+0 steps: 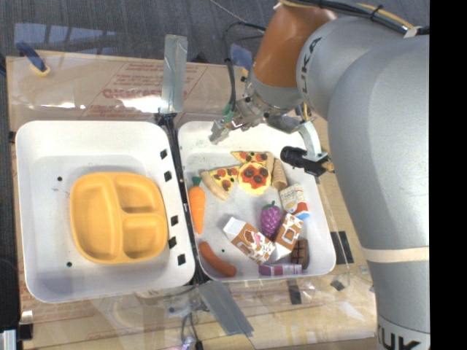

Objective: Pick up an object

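My gripper (221, 129) hangs over the far left part of the right bin (188, 141), with nothing seen in it. Below it in that bin lie toy foods: two pizza slices (221, 179) (252, 169), an ice cream cone (279, 173), an orange carrot (197, 204) by the left wall, purple grapes (271, 219), a small carton (249, 240) and a red sausage (217, 259) near the front. The nearest items, the pizza slices, lie a short way in front of the gripper.
The left bin (29, 152) holds a yellow divided plate (117, 216). The arm's grey body covers the right side of the view and overhangs the right bin's right edge. A chocolate bar (299, 252) and a small box (290, 230) crowd the right bin's front right corner.
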You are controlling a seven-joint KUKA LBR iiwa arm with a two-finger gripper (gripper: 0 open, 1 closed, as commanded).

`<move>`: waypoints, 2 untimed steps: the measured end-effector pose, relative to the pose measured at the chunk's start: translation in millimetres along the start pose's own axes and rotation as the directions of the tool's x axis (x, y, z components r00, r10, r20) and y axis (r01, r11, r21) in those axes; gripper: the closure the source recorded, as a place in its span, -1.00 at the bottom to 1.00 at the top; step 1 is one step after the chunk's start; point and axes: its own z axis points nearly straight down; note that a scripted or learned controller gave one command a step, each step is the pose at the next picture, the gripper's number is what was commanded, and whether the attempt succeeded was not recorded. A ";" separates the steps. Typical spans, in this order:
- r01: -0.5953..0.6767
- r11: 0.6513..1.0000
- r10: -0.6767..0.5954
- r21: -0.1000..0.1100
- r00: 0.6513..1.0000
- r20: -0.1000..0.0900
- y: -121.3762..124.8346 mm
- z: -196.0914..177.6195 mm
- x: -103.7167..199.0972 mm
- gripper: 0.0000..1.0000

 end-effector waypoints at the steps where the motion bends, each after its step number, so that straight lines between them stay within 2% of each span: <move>1: 0.300 0.954 -0.300 0.004 0.954 -0.001 -26.3 -61.8 -56.3 1.00; 2: 0.625 0.781 -0.625 0.007 0.781 -0.014 -60.2 67.2 -91.7 1.00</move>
